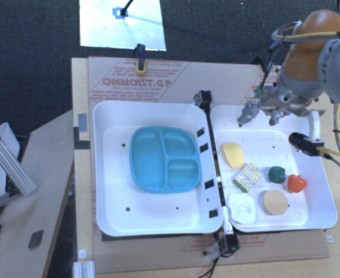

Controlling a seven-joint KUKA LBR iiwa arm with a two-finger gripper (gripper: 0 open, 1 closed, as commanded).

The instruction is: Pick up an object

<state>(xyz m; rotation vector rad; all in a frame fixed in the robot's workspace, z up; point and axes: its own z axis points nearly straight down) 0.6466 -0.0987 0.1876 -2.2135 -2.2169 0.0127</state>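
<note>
My gripper (261,115) hangs over the far edge of the right bin (320,213), its two grey fingers spread apart with nothing between them. Below it in that bin lie a pale yellow oval piece (233,154), a green-and-white checkered block (248,176), a dark green lump (277,174), a red-orange piece (296,183), a tan round disc (274,202) and a white cup-like piece (241,208). The yellow piece is the nearest to the gripper, a little toward the front and left of it.
The left bin (109,213) holds a blue divided tray (163,158). A black divider strip (211,161) runs between the two bins. The bench carries a cardboard sheet (175,80) at the back and a yellow clamp (141,59).
</note>
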